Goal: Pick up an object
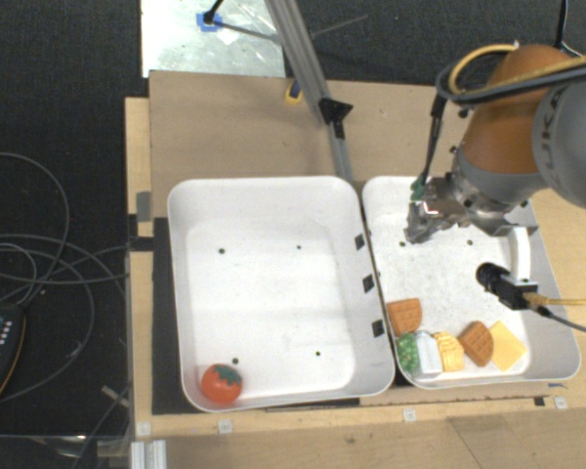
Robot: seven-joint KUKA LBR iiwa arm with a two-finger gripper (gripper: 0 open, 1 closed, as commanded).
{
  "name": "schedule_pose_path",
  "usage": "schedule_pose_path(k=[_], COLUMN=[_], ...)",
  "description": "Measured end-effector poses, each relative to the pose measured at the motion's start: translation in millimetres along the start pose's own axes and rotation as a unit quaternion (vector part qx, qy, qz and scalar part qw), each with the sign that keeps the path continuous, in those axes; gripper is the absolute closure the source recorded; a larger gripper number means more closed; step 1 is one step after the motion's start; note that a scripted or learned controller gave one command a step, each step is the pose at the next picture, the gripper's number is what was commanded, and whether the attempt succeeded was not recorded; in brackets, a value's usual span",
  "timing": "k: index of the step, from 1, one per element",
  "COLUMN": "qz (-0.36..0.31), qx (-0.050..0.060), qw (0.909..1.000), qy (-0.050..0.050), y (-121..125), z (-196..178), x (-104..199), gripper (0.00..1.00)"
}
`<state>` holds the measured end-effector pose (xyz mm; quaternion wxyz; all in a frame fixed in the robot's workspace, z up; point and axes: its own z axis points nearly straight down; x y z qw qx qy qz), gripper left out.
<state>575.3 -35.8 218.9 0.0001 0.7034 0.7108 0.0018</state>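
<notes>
Arm: grey with orange band (513,86), reaching in from the right, wrist over the far part of the right bin.
Pincer (419,231): low over the far-left area of the right bin (557,360), above bare white floor. Whether it is open or closed cannot be told at this angle; nothing is visible in its hold.
Right bin, near edge: a cluster of small items, well apart from the pincer.
- orange-brown waffle-like piece (404,316), at the left, just beyond the others.
- green item (406,352) at the near-left corner, touching a white item (426,353).
- yellow corn-like piece (449,351) just right of the white one.
- brown waffle piece (477,343) next, beside a yellow cheese-like wedge (508,346) at the right end.
Left bin (264,195): one red tomato (221,384) with a green top in the near-left corner.
Bench (234,125): brown surface carrying both bins side by side.
Off the bench, left: black cables (39,262) on dark floor.
</notes>
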Motion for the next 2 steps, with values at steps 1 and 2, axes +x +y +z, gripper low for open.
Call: schedule_pose_path(k=[1, 2], qz=[-0.001, -0.001], qx=[0.000, 0.000], qw=[1.0000, 1.0000], qy=[0.000, 0.000], y=[1, 10], z=[-10, -19], x=[62, 115], gripper=[1.00, 1.00])
